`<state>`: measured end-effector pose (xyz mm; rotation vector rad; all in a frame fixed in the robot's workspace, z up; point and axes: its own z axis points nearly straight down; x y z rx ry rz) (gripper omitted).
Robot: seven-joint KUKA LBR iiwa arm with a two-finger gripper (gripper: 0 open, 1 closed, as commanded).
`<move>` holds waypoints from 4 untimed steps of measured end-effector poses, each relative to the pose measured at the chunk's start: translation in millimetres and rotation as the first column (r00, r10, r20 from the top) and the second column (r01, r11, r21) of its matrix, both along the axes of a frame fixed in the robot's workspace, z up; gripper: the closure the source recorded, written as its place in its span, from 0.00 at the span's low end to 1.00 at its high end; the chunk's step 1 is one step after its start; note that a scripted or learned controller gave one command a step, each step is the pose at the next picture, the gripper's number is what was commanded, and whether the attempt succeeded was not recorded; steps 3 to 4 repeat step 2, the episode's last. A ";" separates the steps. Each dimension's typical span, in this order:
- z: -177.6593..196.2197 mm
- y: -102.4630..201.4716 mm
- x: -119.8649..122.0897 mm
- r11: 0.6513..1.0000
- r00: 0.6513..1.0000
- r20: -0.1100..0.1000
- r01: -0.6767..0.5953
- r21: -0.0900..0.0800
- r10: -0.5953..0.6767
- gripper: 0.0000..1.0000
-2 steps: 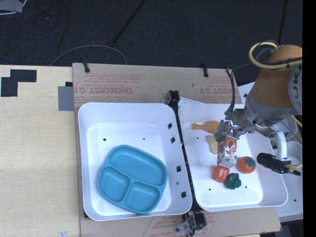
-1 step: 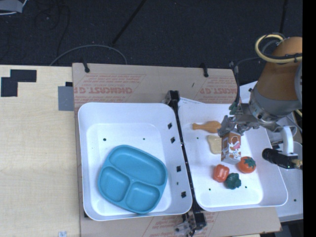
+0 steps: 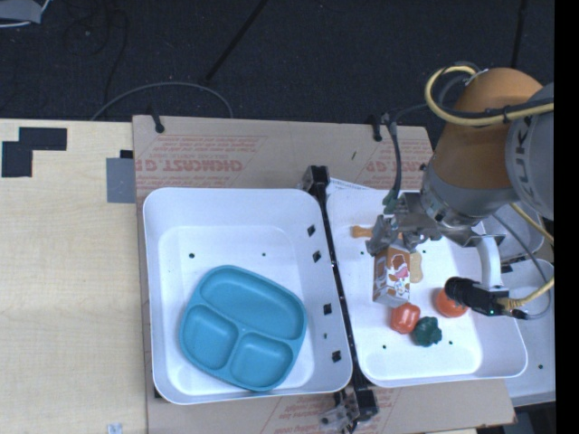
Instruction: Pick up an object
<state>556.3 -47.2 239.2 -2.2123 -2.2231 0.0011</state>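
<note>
A small printed carton [image 3: 395, 275], red, white and brown, is seen in the upper middle of the right bin [image 3: 461, 358], standing roughly upright with a slight tilt. Its top edge is met by the gripper [image 3: 391, 235], which hangs directly above it; whether the carton is actually pinched between the fingers cannot be told, since the dark gripper body hides the contact, and the state of the jaws cannot be told either.

Just below the carton a red pepper-shaped toy [image 3: 405, 316] is found, and touching its lower right side a dark green leafy toy [image 3: 427, 332] is placed. To the right of these an orange-red round toy [image 3: 450, 303] is seen, partly covered by a black cylindrical piece [image 3: 472, 295] that belongs to the arm's hardware. A small tan object [image 3: 361, 231] is glimpsed just left of the gripper, too hidden to be named.

The grey arm [image 3: 470, 183] with its orange band [image 3: 496, 107] is extended in from the right, over the right bin's upper right part.

In the left bin [image 3: 181, 211] a blue divided plate [image 3: 242, 327] with three compartments is laid toward the lower middle. Both bins are set on a cardboard sheet [image 3: 235, 156] that lies on a pale wooden bench [image 3: 63, 278].
</note>
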 end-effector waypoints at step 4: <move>-8.8 109.3 -1.7 1.000 1.000 -0.002 0.000 -0.002 0.000 1.00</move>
